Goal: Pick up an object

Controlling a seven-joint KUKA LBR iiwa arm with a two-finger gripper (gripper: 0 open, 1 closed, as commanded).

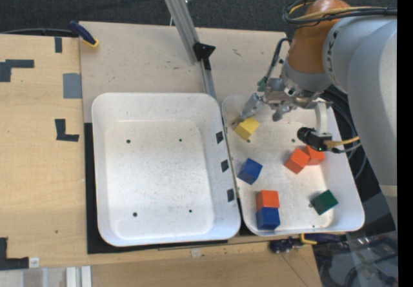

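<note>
Where the tool (250, 109) hangs, yellow block (246, 128) just below

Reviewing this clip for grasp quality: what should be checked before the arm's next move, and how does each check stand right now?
1. Target chosen: the gripper hangs just above the yellow block in the right bin. Ok.
2. Block between the fingers: not visible at this slant. Cannot tell.
3. Room around the target: the yellow block lies apart from the blue cube, but close to the bin's left wall. Ok, tight on one side.
4. Other blocks out of the way: the orange pair, green cube and orange-on-blue stack lie apart from the gripper. Ok.
5. Drop spot: the left bin floor looks bare. Ok.
</note>
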